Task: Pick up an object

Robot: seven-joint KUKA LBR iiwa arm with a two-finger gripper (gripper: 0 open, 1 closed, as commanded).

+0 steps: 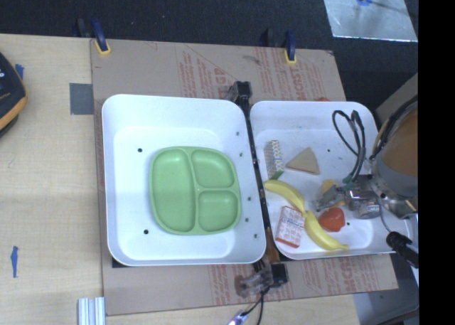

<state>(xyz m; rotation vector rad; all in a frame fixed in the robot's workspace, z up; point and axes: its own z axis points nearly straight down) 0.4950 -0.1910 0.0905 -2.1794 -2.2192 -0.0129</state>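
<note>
Arm is reaching into the right bin [370,114] from its right edge; gripper [348,195] is sitting low over the lower right part, just above a red tomato-like object [332,219]. Whether it is gripping anything: cannot tell. A banana [302,213] is lying diagonally left of it, touching a small red-and-white packet [289,226]. A tan wedge [304,162] is resting near the centre. The left bin [121,174] is holding a green divided plate [193,190], with bare floor around it.
</note>
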